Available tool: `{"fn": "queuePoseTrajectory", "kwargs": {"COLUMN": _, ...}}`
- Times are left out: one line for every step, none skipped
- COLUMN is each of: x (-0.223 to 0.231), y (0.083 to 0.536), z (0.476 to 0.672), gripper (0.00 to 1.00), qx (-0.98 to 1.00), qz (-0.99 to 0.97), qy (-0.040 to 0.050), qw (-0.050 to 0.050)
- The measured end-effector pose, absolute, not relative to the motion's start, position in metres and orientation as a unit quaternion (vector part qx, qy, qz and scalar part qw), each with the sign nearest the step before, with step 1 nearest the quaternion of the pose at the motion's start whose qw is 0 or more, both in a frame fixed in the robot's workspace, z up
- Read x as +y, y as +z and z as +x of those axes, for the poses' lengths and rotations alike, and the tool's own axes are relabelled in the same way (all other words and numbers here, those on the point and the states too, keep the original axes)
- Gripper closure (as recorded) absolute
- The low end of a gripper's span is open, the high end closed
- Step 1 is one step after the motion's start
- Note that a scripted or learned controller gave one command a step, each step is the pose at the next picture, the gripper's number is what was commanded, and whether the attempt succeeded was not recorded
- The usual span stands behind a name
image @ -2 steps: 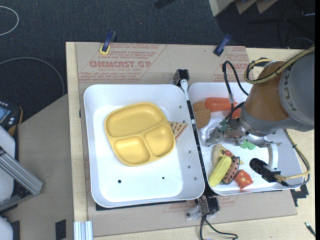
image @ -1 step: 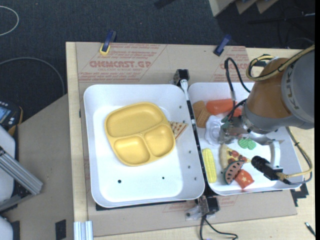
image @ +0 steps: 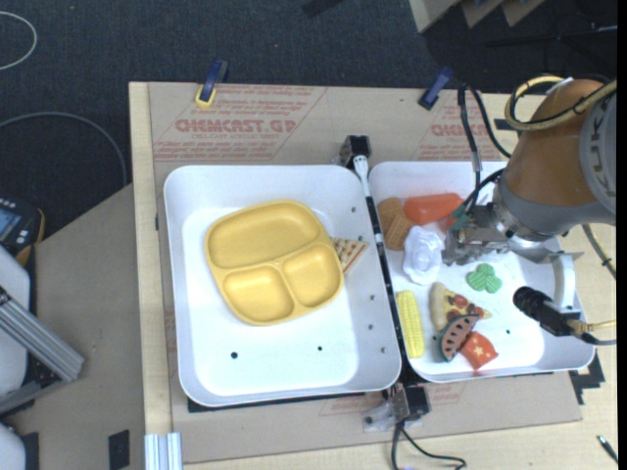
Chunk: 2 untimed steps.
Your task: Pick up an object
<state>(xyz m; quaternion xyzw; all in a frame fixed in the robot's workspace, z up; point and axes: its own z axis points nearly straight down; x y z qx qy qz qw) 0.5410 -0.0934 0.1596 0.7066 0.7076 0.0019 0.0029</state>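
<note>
right bin [image: 549,355] | corn cob [image: 409,323] long axis near-far | gripper [image: 466,251] above

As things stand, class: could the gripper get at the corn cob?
Probably yes. The corn cob lies uncovered along the right bin's left wall; the gripper sits nearby, though that wall may crowd a finger.

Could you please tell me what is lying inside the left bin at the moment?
The left bin holds a yellow divided plate, and a waffle-patterned piece pokes out from under the plate's right edge. How far that piece reaches beneath the plate is covered.
</note>
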Motion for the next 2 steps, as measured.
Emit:
{"fn": "queuePoseTrajectory", "kwargs": {"x": -0.099, "y": 0.206, "z": 0.547, "gripper": 1.00, "qx": 0.707, "qz": 0.707, "qy": 0.0019, "qw": 0.003}}
{"fn": "queuePoseTrajectory", "kwargs": {"x": -0.099, "y": 0.226, "z": 0.549, "gripper": 1.00, "qx": 0.708, "qz": 0.707, "qy": 0.0015, "qw": 0.002}}
